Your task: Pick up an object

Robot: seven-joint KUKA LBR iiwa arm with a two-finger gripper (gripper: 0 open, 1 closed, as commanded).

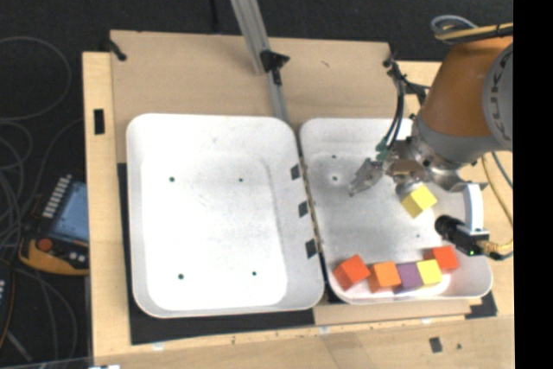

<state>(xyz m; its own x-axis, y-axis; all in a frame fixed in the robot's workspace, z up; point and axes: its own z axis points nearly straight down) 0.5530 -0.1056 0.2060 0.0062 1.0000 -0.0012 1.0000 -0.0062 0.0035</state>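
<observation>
A grey and orange robot arm reaches from the right over the right bin (346, 212); its gripper (367, 177) hangs above bare bin floor, fingers seemingly spread and pinching nothing. A yellow block (420, 200) lies just beside the wrist; more blocks (393, 274), orange, purple and yellow, line the near wall. Judging by this, nothing is picked up yet; the grasp and lift remain.

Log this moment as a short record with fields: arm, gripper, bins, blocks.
arm: grey with an orange band, reaching in from the right over the right bin
gripper: above the right bin's floor, nothing seen between its fingers
left bin: white, beside the right bin
blocks: yellow block close under the wrist; a row at the near wall: orange block, orange, purple, yellow, orange
</observation>
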